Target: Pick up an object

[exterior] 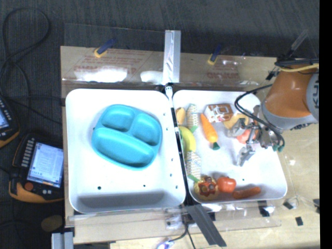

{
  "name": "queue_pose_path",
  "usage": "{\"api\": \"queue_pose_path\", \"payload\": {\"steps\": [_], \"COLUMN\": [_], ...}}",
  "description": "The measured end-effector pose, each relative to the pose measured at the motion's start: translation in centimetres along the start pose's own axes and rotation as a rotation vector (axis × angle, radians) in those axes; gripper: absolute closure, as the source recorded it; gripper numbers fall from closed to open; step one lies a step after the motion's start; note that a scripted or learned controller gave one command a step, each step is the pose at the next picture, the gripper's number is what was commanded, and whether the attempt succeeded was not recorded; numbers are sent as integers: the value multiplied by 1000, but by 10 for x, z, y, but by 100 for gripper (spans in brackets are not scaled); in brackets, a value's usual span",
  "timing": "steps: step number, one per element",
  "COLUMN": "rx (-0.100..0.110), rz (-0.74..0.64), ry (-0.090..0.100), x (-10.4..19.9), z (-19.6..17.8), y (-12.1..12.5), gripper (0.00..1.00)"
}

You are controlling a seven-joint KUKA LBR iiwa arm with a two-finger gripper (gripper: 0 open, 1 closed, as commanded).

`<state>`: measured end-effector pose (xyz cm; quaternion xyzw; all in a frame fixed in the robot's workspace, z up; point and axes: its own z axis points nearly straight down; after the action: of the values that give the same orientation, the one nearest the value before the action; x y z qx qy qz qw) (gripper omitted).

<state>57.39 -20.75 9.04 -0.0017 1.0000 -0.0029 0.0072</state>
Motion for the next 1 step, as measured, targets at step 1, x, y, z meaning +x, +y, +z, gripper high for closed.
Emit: {"api": "queue_pose_path", "payload": {"steps": [1], "rx": [5], "rz": [0], "ry": [-3], "x": [-2], "z": [-11], "y": [0], "gripper": [100]}}
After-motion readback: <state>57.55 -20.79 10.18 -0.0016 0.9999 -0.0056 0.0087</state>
